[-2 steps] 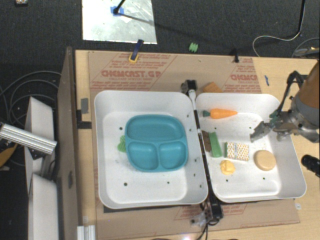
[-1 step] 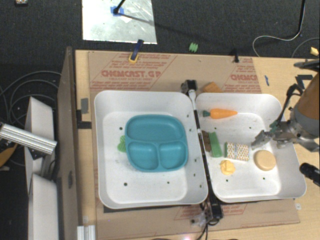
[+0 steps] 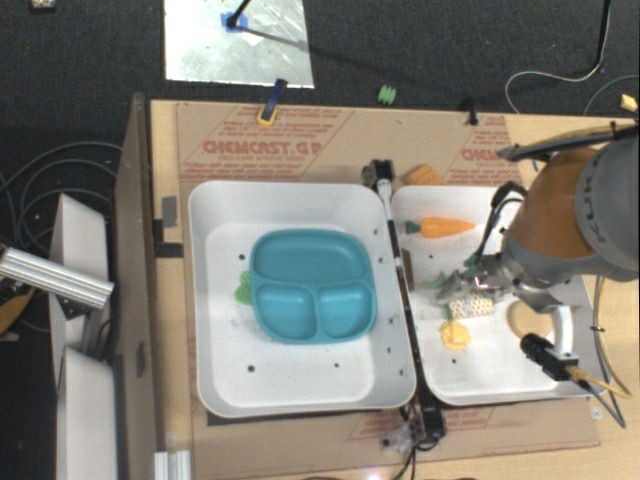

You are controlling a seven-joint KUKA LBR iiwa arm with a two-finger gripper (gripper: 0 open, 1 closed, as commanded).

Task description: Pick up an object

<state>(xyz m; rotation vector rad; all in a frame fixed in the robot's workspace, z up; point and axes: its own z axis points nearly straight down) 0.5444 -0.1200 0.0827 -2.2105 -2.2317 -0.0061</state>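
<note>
Where the counter (image 3: 300,138) begins at the left, its raised wooden edge runs just beside the left bin (image 3: 215,298). Blue divided plate (image 3: 312,284) sits mid-bin, three compartments, with a small green item (image 3: 243,290) tucked against its left edge. Bare white floor rings the plate on all sides, widest along the near and left walls.

Divider between the bins (image 3: 398,268) is narrow; both rims nearly touch.

Right bin (image 3: 480,378): toy carrot (image 3: 445,227) lies near the far wall, green top pointing left toward the divider, well apart from the arm. Corn cob piece (image 3: 471,307) lies mid-bin, a round yellow item (image 3: 455,337) just beside it on the near side. Near-left corner of this bin is open floor.

Pincer (image 3: 468,286) is low over the bin, just above the corn; whether its fingers are spread or closed, cannot tell. Orange band and grey arm body (image 3: 575,218) overhang the right rim, crowding that side.
</note>
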